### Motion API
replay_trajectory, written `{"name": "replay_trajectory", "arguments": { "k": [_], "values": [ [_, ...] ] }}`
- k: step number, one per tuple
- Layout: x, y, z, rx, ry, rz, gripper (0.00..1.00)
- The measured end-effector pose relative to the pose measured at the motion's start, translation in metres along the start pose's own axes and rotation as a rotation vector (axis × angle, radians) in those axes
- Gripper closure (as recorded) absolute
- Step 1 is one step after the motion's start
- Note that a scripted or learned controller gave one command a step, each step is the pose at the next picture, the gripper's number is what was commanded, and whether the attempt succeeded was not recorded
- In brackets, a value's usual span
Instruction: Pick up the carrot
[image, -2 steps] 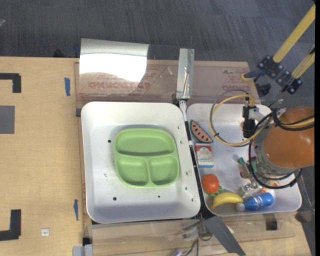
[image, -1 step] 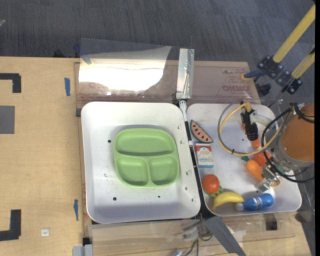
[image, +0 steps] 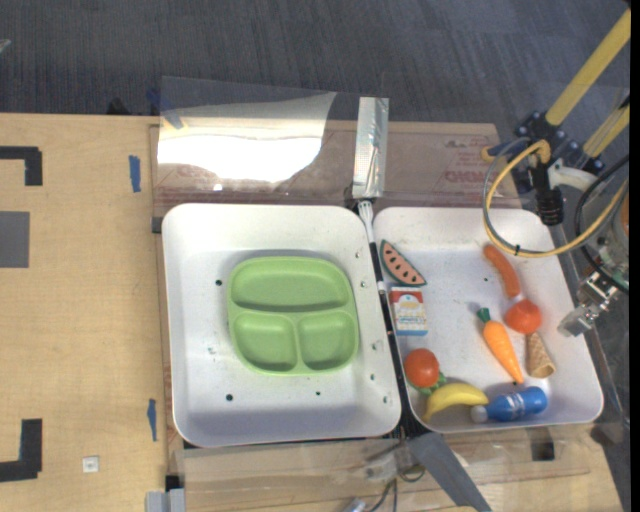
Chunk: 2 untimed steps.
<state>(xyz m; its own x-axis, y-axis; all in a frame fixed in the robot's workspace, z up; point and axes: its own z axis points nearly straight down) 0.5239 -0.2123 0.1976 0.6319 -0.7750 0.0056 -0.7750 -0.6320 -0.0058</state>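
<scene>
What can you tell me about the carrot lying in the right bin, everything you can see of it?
The carrot is a small toy, plastic by its look, bright orange with a short green top. It lies flat on the floor of the right bin, green end toward the upper left, tapered tip toward the lower right. An orange round fruit sits right beside its top, and a tan cone lies close along its right. Whether they touch is unclear.

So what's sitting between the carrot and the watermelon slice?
In the camera view, the small carton lies between the carrot and the watermelon slice; the rest is bare bin floor.
</scene>
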Motion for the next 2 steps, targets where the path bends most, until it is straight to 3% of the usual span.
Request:
{"name": "replay_trajectory", "arguments": {
  "k": [1, 2],
  "values": [
    [0.010, -0.014, -0.184, 0.000, -0.002, -0.184, 1.00],
    [-0.006, -0.023, 0.041, -0.005, -0.021, -0.319, 1.00]
  ]
}}
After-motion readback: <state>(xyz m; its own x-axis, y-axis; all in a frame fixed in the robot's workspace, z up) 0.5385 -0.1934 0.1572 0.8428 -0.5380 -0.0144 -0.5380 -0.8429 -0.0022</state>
